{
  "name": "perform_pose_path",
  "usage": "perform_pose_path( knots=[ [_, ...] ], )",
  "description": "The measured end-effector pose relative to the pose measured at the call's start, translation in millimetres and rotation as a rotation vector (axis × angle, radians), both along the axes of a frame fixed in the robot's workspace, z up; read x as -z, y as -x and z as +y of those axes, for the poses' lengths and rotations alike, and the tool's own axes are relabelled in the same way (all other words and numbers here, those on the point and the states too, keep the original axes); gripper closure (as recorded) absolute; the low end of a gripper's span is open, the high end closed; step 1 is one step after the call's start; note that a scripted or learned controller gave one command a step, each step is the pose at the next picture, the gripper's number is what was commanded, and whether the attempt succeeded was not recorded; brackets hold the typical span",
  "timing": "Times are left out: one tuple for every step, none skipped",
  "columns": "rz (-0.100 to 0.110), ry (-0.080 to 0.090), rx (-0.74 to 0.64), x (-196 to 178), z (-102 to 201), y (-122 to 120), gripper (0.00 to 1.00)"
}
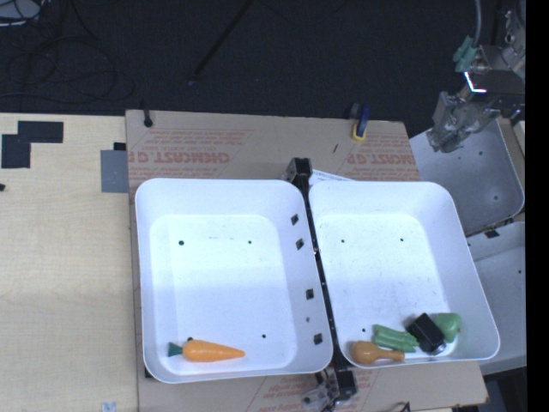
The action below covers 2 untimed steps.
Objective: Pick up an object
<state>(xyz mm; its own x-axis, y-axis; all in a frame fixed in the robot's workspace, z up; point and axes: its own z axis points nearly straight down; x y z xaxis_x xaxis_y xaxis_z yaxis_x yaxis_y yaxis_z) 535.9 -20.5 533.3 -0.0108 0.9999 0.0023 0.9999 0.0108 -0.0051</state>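
**Carrot and four small objects lie in the bins, arm off to the upper right**

Carrot point(213, 350), orange with a dark green stub at its left end, lies on its side along the near edge of the left bin point(163, 204), close to the near left corner and pointing right. It is the one object in that bin, well apart from everything else.

The two shallow white bins sit side by side on a brown cardboard sheet point(257, 148) that covers the bench point(60, 256). A black divider strip point(310, 264) with small clips runs between them where their rims meet. At the far edge of the cardboard stands a small yellow and blue clamp point(360, 123).

In the right bin point(455, 230), four objects cluster at the near right corner. Furthest left is an orange-tan, pear-shaped object point(374, 354), lying against the near wall. Just behind and right of it lies a green bean pod point(395, 338), touching it or nearly so. A small black block point(426, 333) rests tilted against the pod's right end, and a light green rounded object point(448, 324) sits just beside the block, partly hidden by it.

The gripper point(450, 127) hangs at the upper right, beyond the far right corner of the right bin and above a grey plate point(480, 178), well apart from all the objects. Nothing is seen between its fingers; whether they are spread or closed cannot be told from this view
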Motion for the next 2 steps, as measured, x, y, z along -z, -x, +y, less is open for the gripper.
perform_pose_path(
  knots=[
    [-0.002, 0.001, 0.002, -3, 81, -29, 1.0],
    [0.003, 0.002, 0.002, 25, 170, -36, 1.0]
  ],
)
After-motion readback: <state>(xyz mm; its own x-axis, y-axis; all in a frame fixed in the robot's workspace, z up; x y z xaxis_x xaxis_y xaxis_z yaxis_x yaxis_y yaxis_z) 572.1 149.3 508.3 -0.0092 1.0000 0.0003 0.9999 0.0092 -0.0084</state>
